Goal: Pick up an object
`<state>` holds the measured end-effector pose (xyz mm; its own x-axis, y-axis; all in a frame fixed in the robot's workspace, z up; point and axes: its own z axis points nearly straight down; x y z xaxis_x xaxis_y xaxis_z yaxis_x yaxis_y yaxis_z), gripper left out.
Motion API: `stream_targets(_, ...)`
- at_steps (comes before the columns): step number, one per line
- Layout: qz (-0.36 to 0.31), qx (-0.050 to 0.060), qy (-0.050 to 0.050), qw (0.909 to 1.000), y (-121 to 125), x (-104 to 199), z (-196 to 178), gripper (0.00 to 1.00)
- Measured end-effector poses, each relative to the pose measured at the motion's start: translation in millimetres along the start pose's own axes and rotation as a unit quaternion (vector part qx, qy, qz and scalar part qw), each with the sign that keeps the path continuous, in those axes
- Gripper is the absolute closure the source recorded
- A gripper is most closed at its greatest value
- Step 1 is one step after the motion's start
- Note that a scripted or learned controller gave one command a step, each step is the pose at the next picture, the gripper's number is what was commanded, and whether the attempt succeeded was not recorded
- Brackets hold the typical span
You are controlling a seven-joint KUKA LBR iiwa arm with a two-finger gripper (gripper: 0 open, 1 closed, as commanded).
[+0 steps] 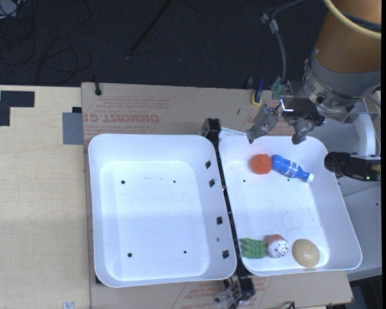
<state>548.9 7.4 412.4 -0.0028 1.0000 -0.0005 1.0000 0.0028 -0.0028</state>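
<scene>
So in the camera view we've got the gripper (pixel 280 130) hanging over the far rim of the right bin (pixel 338 201), in the upper right of the frame, fingers spread wide with nothing between them. If we were calling the next move, we'd say drop straight down on the orange ball (pixel 260 164), which sits just below the fingers and touches nothing we can see, or go for the blue bottle (pixel 291 168) right beside it, closing across its narrow body rather than along its length. The bottle lies on its side, tilted, cap end toward the lower right. Down at the bottom of the same bin sit a green toy (pixel 251 248), a white spotted thing (pixel 277 247) and a tan egg-shaped object (pixel 305 252), crowded together, so we'd skip those. The left bin (pixel 103 172) shows bare white floor.
</scene>
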Motion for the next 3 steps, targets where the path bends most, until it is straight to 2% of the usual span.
stream_targets(3,0.000,0.000,0.000,1.0000,0.0,0.0,0.0,0.00)
